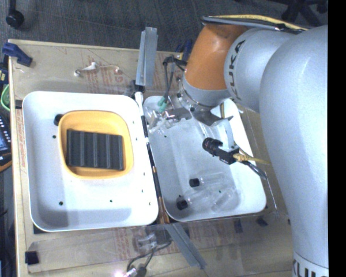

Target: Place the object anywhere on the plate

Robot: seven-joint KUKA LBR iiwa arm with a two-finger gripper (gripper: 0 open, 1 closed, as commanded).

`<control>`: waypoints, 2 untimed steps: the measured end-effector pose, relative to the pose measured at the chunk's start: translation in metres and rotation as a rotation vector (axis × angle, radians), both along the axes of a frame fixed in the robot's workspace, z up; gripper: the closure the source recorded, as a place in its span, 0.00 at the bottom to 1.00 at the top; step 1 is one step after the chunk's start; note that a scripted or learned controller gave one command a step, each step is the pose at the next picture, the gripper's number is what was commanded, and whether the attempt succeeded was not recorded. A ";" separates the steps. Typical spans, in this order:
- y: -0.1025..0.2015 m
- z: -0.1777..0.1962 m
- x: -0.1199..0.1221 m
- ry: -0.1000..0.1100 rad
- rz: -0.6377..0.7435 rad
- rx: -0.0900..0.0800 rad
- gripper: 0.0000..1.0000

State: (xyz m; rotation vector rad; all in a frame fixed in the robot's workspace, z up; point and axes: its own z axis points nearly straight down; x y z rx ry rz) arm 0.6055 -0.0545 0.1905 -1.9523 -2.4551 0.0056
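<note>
I count two shallow white bins on the counter [75, 253]. The left bin [40, 206] holds one yellow rounded-square plate [95, 120] bearing one dark ribbed rectangular block [95, 149]. Claw [161, 115] state: I cannot tell.

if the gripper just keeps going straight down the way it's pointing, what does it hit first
Probably the floor of the right bin at its far left corner: the gripper points down there. Nothing shows beneath it, though depth is hard to judge and the arm hides part of the bin.
</note>
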 end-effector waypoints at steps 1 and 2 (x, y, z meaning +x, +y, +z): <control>0.067 0.001 0.014 -0.006 0.201 0.000 1.00; 0.067 0.001 0.014 -0.006 0.201 -0.001 0.00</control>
